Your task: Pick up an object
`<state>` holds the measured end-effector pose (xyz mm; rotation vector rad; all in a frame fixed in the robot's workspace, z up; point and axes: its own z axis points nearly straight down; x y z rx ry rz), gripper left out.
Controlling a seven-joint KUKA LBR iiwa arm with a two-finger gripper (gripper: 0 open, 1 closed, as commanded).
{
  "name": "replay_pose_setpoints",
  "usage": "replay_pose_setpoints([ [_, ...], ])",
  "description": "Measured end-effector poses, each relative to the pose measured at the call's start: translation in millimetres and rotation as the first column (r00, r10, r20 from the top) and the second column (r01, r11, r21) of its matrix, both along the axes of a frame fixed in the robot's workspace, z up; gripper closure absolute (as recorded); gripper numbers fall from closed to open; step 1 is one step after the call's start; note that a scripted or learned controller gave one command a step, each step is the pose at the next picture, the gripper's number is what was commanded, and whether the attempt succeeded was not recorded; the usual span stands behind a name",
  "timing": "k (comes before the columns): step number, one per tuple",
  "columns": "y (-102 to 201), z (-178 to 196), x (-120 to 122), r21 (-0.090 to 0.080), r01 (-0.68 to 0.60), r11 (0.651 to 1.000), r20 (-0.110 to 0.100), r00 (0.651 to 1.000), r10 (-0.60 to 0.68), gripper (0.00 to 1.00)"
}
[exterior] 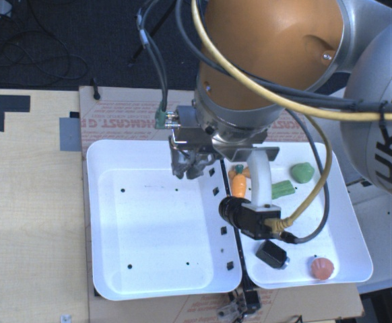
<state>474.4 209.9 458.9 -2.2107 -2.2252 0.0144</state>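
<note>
My gripper hangs over the far right corner of the left bin, close to the wall between the two bins. Nothing shows beneath it but bare white floor. The right bin holds the objects. An orange carrot-shaped piece lies at its far left, just right of the gripper. A green rounded piece and a flat green piece lie farther right. A black block and a reddish ball rest near the front edge.
The arm's big orange and grey body covers the far part of the right bin. A yellow cable loop and a black connector hang over that bin's left half. Cardboard lies under both bins.
</note>
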Motion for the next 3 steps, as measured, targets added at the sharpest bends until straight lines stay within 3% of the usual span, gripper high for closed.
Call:
replay_pose_setpoints([
  [1,-23.0,-82.3,0.4,-0.003,0.008,1.000,-0.003,1.000,-0.008,1.00],
  [2,-28.4,-122.1,17.9,0.000,0.007,1.000,0.003,1.000,-0.007,1.00],
  [3,-94.1,-191.6,-0.5,-0.001,0.012,1.000,-0.003,1.000,-0.012,1.00],
])
